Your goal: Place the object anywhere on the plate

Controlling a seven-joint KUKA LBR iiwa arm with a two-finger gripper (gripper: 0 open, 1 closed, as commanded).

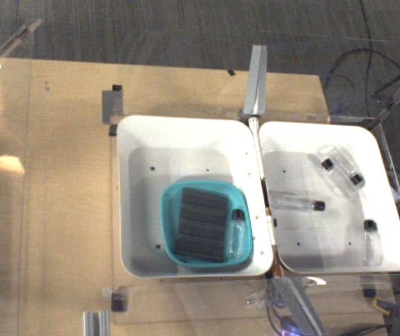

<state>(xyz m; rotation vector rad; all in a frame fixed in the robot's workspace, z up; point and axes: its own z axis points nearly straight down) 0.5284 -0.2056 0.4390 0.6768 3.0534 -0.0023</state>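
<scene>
Plate: the teal, square-ish plastic plate (167, 219) sits in the lower middle of the frame, inside the left shallow white bin (125, 187).
On the plate: a dark ribbed rectangular block (201, 224) covers most of it; a clear plastic vial with a black cap (237, 234) lies along its right edge, just beside the block.
Other candidates: more clear black-capped vials lie in the right shallow white bin (390, 187) — a pair at upper right (340, 165), one near the centre wall (299, 204), one at lower right (370, 241).
Gripper: open or closed, I cannot tell.
Risk, grasp: the vials are clear, smooth and round — they likely slip or roll away from a pinch.
Risk, placing: little bare plate is left, so a dropped vial could bounce off the block, roll over the rim, or knock the resting vial off.
</scene>
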